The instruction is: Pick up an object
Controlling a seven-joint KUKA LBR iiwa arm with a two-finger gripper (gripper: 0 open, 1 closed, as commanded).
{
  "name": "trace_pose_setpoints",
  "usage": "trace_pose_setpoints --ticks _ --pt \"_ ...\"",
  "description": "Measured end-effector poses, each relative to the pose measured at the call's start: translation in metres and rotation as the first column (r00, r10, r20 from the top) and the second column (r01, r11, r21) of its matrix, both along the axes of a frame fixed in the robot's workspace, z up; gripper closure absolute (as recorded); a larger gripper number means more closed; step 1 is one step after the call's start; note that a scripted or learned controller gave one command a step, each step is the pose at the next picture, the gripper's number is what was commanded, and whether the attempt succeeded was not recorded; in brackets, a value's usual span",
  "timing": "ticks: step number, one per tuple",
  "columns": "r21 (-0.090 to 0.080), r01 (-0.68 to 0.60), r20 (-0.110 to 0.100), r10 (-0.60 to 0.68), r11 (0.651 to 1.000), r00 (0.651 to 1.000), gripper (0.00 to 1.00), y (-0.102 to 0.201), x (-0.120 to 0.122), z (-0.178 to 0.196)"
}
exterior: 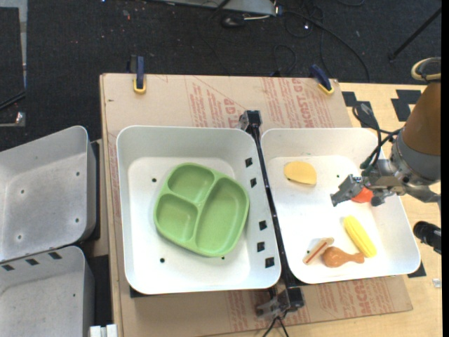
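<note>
Over the right bin (319, 140), just above the corn cob (359, 236), our gripper (359, 190) sits low on a small orange object (361, 195). We can't tell if it's actually pinched, fingers too murky.

We see most open floor in the right bin (330, 142): its middle and left side lie bare, between the yellow piece (300, 173) near the back and the items along the front. There the corn (359, 236), the drumstick (341, 257) and the sausage (318, 250) crowd the front right corner. The gripper (353, 189) and an orange thing (362, 194) touching it block the right side. In the left bin (140, 146) the green plate (202, 208) takes the centre, leaving only a bare margin around it. The ridge where the bins meet (268, 202) stands between the two.
</note>
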State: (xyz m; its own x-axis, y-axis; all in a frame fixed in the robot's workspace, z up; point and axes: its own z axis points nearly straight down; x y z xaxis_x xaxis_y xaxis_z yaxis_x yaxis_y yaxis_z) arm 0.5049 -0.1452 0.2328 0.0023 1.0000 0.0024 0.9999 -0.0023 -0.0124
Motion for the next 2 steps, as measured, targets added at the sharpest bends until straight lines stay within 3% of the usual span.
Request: trace_pose_setpoints --ticks 1,2 --pt "-0.002 -0.003 0.011 0.003 1.0 1.0 0.0 0.0 0.002 0.006" --pt "-0.001 -0.002 0.008 0.002 1.0 1.0 0.0 0.006 0.011 -0.047"
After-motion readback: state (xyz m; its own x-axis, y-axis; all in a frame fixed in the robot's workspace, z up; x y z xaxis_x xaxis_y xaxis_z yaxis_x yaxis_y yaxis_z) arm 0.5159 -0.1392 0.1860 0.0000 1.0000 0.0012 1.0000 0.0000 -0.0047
